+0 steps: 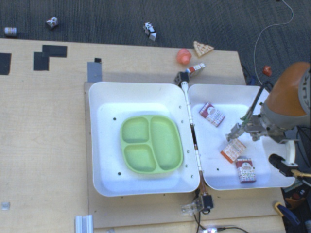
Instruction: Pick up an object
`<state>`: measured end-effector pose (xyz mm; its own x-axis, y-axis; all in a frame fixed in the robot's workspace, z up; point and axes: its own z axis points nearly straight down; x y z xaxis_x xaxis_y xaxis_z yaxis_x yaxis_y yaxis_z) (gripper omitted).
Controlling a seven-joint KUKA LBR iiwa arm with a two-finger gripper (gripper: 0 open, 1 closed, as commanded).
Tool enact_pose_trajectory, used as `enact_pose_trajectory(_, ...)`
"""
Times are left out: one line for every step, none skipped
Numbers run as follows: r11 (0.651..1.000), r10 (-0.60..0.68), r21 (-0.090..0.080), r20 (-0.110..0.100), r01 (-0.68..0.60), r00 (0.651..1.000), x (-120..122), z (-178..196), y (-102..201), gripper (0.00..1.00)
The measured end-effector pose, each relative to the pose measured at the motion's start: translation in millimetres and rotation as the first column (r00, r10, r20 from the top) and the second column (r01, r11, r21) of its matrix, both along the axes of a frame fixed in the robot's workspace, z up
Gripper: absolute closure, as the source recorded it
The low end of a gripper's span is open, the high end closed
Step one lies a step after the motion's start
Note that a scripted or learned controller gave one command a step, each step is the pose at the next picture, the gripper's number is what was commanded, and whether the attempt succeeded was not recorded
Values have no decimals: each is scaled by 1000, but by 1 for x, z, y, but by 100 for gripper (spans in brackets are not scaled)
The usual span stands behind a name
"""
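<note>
The likeliest target is the orange-and-white packet [233,150], lying flat on the floor of the right bin [218,178], toward its near right part. The gripper [236,133] hangs right over the packet's far edge, its tips at or just above it; whether they touch I cannot tell. Nothing sits between the tips, so it grasps nothing; the blur hides whether they are spread or clenched.

2 more things share that bin: a red-and-white box [246,170] just near of the packet, almost touching it, and a red patterned carton [212,114] farther off, toward the far left corner. The left bin [104,130] bears a green divided plate [151,144] with 3 compartments.

Outside the bins, on the bench's far edge, lie a red ball [183,57] and a pizza-slice toy [203,48].

My judgement: this is the reach-and-descend step, with the grasp not yet made. The next move calls for settling the tips to either side of the packet, clear of the nearby box, then squeezing and lifting. A flat packet gives little to pinch, so a slip is a real risk.
</note>
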<state>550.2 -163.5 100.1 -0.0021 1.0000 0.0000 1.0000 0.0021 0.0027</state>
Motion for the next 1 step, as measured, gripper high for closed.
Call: enact_pose_trajectory(1000,0,-3,8,0,1000,-47,-13,49,0)
